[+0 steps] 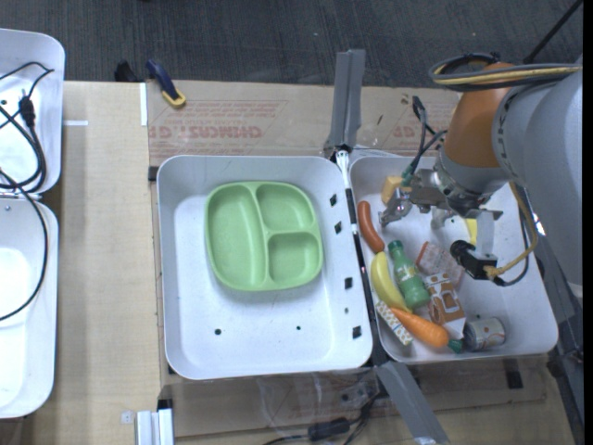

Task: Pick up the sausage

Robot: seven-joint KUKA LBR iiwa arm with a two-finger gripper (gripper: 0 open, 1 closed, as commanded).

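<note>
The sausage (370,225), reddish-brown and slightly curved, lies along the left wall of the right bin (537,318). My gripper (410,214) hangs over the upper middle of that bin, just right of the sausage's top end and apart from it. Its fingers (389,214) stand open and hold nothing. The grey arm with its orange band (482,128) comes in from the upper right.
Below the sausage lie a banana (383,281), a green bottle (406,272), a carrot (419,327), a snack packet (443,295) and a small can (484,332). A yellow item (393,188) sits at the bin's top. The left bin (185,323) holds a green divided plate (264,236).
</note>
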